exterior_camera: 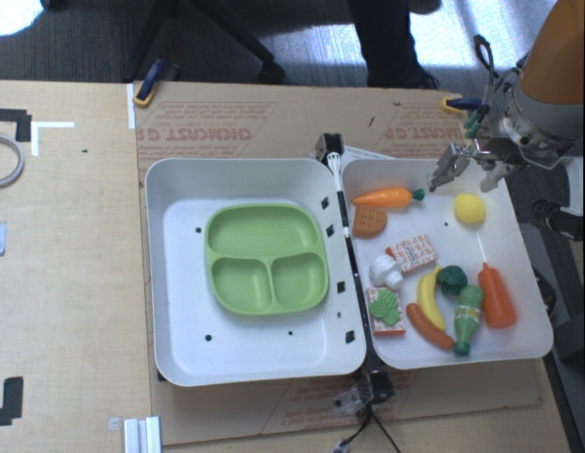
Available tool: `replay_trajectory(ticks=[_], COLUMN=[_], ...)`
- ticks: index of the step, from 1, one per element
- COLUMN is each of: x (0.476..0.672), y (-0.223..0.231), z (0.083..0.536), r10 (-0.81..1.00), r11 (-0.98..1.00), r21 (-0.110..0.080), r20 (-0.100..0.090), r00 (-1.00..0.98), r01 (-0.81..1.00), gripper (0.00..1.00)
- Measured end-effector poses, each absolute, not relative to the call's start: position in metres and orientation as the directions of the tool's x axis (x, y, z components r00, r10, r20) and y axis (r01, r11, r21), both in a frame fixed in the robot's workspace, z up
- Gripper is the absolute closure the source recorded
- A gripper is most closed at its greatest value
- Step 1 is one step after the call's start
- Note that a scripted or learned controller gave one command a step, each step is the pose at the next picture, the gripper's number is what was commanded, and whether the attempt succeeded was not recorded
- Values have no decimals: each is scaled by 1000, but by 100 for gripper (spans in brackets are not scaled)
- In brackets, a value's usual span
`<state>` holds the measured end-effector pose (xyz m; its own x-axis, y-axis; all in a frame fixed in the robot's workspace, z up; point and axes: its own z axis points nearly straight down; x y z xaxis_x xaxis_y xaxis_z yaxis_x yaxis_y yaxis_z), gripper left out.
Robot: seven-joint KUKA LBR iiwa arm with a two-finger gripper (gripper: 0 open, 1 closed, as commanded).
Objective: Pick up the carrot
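My arm (557, 64) reaching in above the right bin (519, 253), green plate (268, 258) in the left bin (170, 281) beside it, carrot (382, 197) at the right bin's top left, my gripper (472, 170) just right of the carrot, fingers apart, holding nothing, lemon (470, 209) just under it

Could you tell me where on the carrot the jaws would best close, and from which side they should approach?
Probably across the thick orange middle of the carrot, coming down from above. It lies flat and lengthwise across the right bin, green top toward the gripper, with the waffle piece close below, so the jaws should straddle its narrow width.
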<state>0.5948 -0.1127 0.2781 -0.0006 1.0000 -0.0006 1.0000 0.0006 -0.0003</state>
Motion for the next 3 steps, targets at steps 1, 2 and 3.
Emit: replay_trajectory(ticks=[1, 2, 3], x=[659, 573, 654], y=[-74, -72, -60], z=[192, 192, 202], r10=[1000, 998, 957], r11=[5, 69, -291], r21=[-1, -1, 0], r20=[-1, 0, -1], r00=[-5, -69, 291], r01=[1000, 998, 957], gripper=[0, 0, 0])
